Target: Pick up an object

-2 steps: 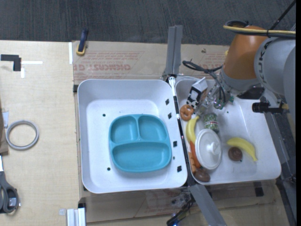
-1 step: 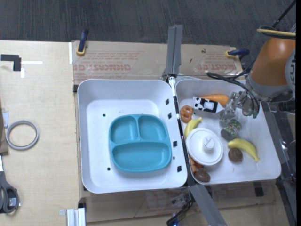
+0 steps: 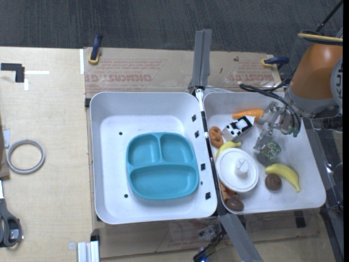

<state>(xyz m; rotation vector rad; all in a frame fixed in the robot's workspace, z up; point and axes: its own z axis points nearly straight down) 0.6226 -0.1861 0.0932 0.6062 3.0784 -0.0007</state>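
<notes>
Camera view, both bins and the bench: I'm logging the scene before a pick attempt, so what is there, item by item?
Divided plate: 1, blue, left bin.
Lidded bowl: 1, white, right bin, front left.
Bananas: 2, yellow; one front right, one behind the bowl.
Carrot: 1, orange, right bin, back.
Cow toy: 1, black and white, beside the carrot.
Tape roll: 1, grey, bench left.
Gripper: 1, grey, above the right bin.

The arm [image 3: 319, 72] is seen reaching in over the tabletop's right edge, its orange band uppermost and the grey wrist angled down and leftward. The claw [image 3: 268, 146] is lowered near the tabletop's right side, toward the far edge, pointing downward.
</notes>
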